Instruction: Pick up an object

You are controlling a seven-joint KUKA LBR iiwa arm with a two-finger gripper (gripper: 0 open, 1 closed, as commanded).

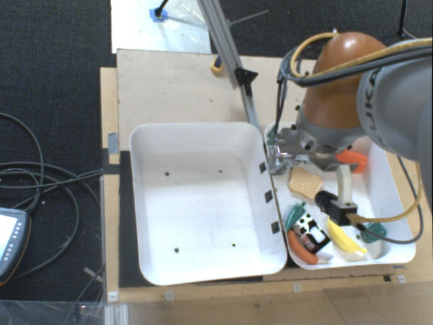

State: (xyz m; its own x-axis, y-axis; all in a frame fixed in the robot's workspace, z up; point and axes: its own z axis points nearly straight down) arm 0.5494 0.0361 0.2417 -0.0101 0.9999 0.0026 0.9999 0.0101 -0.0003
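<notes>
Gripper (pixel 325 158) is held over right bin's (pixel 387 189) far-left corner; its state cannot be told. Tan slice (pixel 304 183), clear of the near-edge clutter (pixel 345 239), is best taken squarely.

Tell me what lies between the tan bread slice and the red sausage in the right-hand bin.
In the camera view, a green piece and a black-and-white block lie between the bread slice and the red sausage.

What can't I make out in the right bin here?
Camera view:
- Right bin: far half covered by the arm.
- Orange thing: partly under the arm; kind unclear.
- Black-and-white block: markings too small.
</notes>
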